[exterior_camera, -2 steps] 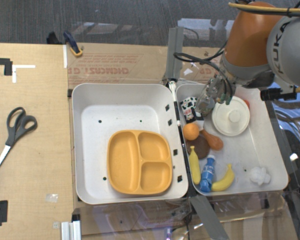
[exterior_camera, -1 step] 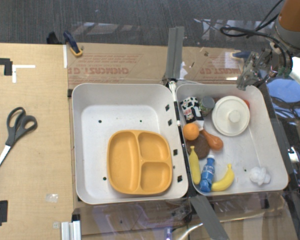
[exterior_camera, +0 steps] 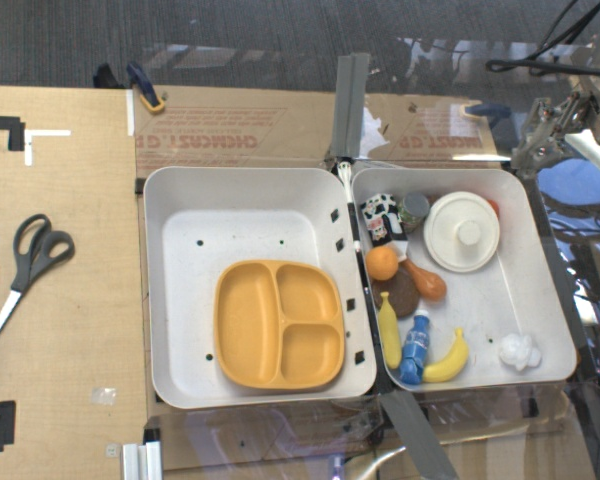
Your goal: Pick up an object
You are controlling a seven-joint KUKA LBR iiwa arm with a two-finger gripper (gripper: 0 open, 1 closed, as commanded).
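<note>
The right bin [exterior_camera: 540, 268] holds several objects. A white round dish [exterior_camera: 462, 231] lies upside down at its back. Along the left wall are a black-and-white patterned toy [exterior_camera: 383, 216], an orange [exterior_camera: 382, 262], a brown lump [exterior_camera: 404, 293] and an orange drumstick-shaped toy [exterior_camera: 427, 281]. Near the front lie a yellow piece [exterior_camera: 389, 333], a blue bottle [exterior_camera: 415, 348] and a small banana [exterior_camera: 448, 360]. A white crumpled ball [exterior_camera: 518, 351] sits in the front right corner. The left bin [exterior_camera: 180, 268] holds a yellow divided plate [exterior_camera: 280, 324].
Scissors [exterior_camera: 35, 253] lie on the wooden bench at the left. Flat cardboard [exterior_camera: 240, 133] lies behind the bins, with a blue clamp [exterior_camera: 145, 86] at its corner. A grey post [exterior_camera: 350, 108] stands between the bins at the back. Cables and metal parts [exterior_camera: 560, 128] crowd the upper right.
</note>
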